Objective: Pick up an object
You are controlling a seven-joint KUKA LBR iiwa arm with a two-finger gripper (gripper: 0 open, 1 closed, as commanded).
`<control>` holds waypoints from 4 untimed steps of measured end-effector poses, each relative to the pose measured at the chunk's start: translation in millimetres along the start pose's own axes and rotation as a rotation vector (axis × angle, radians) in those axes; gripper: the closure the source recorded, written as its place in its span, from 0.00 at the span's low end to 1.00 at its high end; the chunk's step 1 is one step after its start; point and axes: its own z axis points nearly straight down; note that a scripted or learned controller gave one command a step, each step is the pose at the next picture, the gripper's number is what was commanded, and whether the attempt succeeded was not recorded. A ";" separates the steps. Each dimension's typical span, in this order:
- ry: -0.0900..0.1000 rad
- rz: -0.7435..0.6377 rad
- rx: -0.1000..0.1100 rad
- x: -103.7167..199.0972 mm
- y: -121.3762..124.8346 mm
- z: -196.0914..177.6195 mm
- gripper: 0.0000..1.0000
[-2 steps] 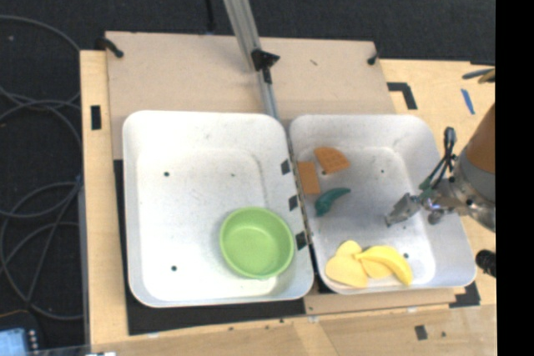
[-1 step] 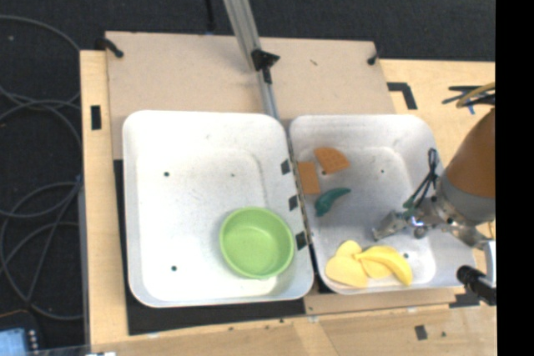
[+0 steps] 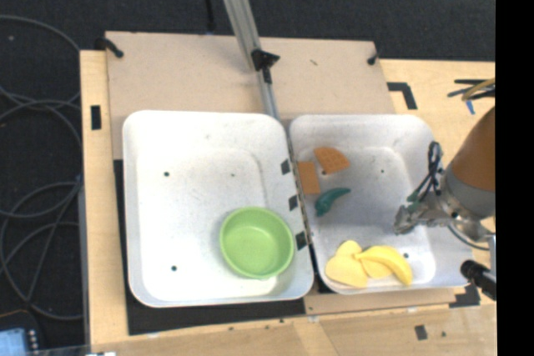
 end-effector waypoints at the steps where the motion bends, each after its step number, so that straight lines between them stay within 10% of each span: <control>1: -0.002 -0.009 -0.002 -2.6 4.9 -43.6 1.00; 4: 0.002 -0.015 0.002 39.6 16.6 -146.8 1.00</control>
